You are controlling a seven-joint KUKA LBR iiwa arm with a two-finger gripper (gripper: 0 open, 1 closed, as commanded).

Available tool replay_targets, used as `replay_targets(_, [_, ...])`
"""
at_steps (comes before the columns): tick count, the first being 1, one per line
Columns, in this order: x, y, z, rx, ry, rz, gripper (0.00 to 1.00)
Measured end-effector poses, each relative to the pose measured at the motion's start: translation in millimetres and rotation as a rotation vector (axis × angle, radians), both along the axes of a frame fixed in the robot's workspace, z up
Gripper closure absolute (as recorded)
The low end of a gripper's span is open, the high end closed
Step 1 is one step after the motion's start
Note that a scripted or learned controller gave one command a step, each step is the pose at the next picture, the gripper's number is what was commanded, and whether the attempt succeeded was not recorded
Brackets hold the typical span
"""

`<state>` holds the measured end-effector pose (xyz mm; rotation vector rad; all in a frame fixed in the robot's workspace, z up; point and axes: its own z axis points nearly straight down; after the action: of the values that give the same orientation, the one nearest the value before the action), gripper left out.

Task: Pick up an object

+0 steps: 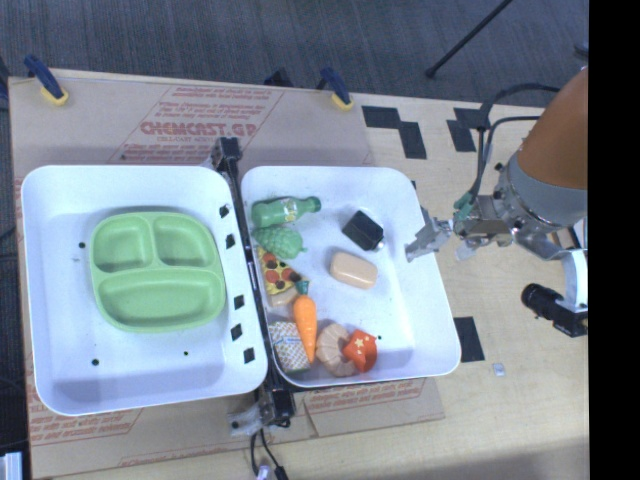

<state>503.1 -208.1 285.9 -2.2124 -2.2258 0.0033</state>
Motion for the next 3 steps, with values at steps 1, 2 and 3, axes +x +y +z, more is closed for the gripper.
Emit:
replay_targets(1, [6.8, 39.3, -123.1, 0.002, 0.002, 0.171, 0.00])
replay_targets(2, [18.7, 92.6, -194.7, 0.001, 0.000, 0.189, 0.00])
replay_targets(3, [-13.2, 106.5, -189.9, -0.016, -0.026, 0.233, 0.00])
